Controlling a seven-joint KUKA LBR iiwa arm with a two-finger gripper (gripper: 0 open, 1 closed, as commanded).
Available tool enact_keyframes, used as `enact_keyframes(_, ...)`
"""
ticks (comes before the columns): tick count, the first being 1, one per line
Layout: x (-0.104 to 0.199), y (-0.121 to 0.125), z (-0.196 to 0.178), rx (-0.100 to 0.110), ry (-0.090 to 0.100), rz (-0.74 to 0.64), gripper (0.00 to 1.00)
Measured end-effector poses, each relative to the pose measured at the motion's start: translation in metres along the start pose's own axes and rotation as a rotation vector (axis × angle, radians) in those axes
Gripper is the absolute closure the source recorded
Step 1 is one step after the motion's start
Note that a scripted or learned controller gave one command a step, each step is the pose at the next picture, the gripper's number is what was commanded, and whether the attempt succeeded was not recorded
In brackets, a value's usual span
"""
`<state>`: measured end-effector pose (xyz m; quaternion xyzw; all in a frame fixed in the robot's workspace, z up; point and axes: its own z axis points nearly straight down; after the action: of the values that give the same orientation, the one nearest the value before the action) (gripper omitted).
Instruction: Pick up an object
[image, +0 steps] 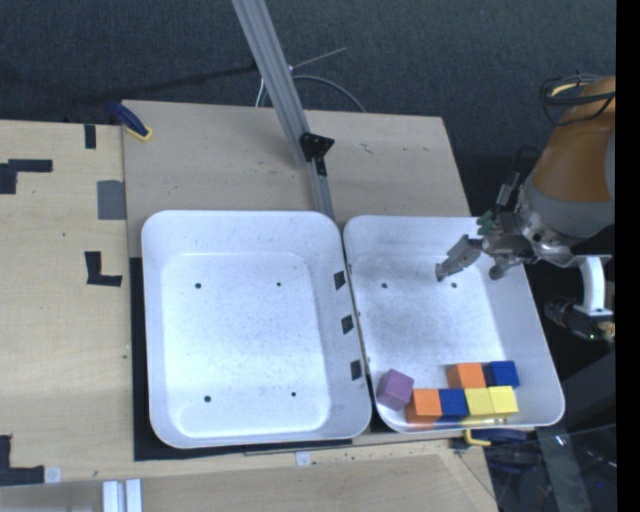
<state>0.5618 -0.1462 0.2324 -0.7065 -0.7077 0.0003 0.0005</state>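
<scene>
The objects to pick lie bunched along the near edge of the right bin (520, 330). A purple block (397, 387) sits tilted at the left end of the group, close to the wall shared with the other bin. Just right of it runs a near row of an orange block (427, 402), a blue block (453, 402) and two yellow blocks (491, 401), packed side by side and touching. Behind that row sit a second orange block (465, 376) and a second blue block (501, 374), also touching each other.

The hand (450, 264) hovers over the far part of the same bin, well apart from the blocks, pointing left and slightly down. Nothing sits between its fingers; whether they are spread or pressed together I cannot tell at this size. The grey arm with its orange band (572, 160) reaches in from the right.

The left bin (240, 325) stands beside the right one, their rims touching. Both rest on the wooden table (60, 300), which carries black tape marks. A grey metal rail (285, 85) slants across the table's far side.
</scene>
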Motion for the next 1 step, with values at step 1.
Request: enact_keyframes(1,0.0009,0.0002,-0.0097,0.001,0.001,-0.002,1.00)
